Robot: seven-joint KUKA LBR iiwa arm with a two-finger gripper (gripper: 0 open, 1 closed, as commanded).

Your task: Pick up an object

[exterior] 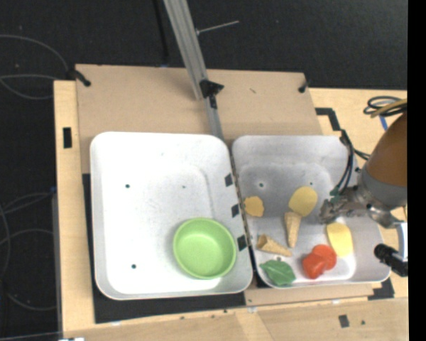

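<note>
My arm (389,163) reaches in from the right, its orange band above the wrist; my gripper (336,209) points down and leftward, hanging low.

Bench (149,105): light tan board surface, occupying the centre of the frame. Two shallow white bins rest directly on it, side by side and touching at mid-frame: left bin (128,169) at centre-left, right bin (284,155) at centre-right. A grey metal rail (188,41) crosses the bench's upper edge.

two white bins (128,155), one green bowl (204,248)
</note>
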